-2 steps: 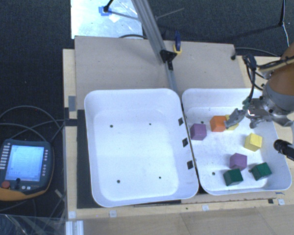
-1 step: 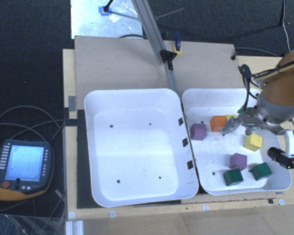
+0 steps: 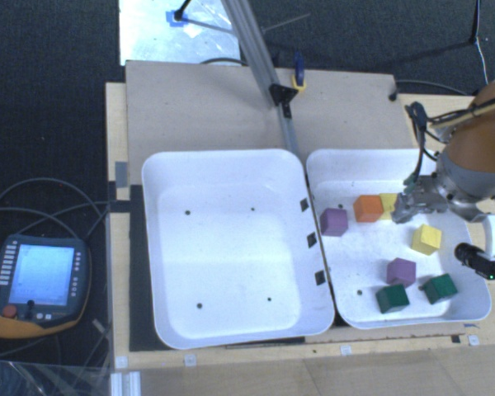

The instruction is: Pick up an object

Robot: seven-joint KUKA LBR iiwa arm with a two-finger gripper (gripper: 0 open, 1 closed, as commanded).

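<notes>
I see seven blocks in the right bin: two purple [image 3: 334, 221] [image 3: 402, 271], one orange [image 3: 368, 209], two yellow [image 3: 388, 202] [image 3: 426, 239], two green [image 3: 392, 298] [image 3: 440, 288].

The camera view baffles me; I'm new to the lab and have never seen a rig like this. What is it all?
One camera looks down at a slant on a bench with two white bins. A grey and orange robot arm reaches in from the right; its end effector sits low in the right bin, by an orange block. Yellow, purple and green blocks lie there too. Whether it holds anything is unclear. The left bin adjoins it, and a handheld control pad lies left of the bench.
</notes>
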